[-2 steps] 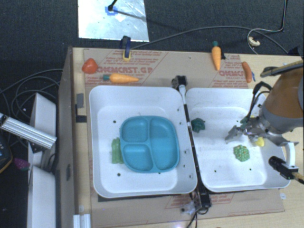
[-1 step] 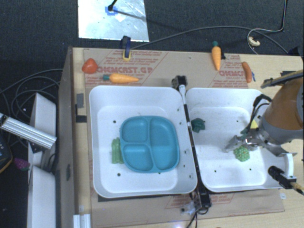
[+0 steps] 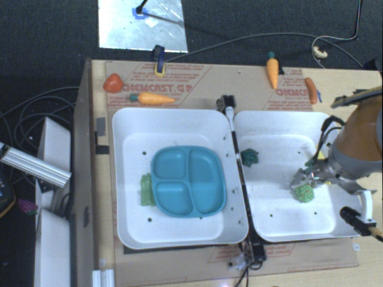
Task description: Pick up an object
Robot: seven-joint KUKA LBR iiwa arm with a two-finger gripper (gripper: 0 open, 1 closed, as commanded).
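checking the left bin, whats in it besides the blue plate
The left bin holds the blue plate and a green piece against the plate's left edge. Anything under the plate is covered.

Light green knobbly object (image 3: 304, 193) lying on right bin floor, near its right side.

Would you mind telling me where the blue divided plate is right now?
The blue divided plate lies in the middle of the left bin in the camera view, with a green toy vegetable touching its left edge.
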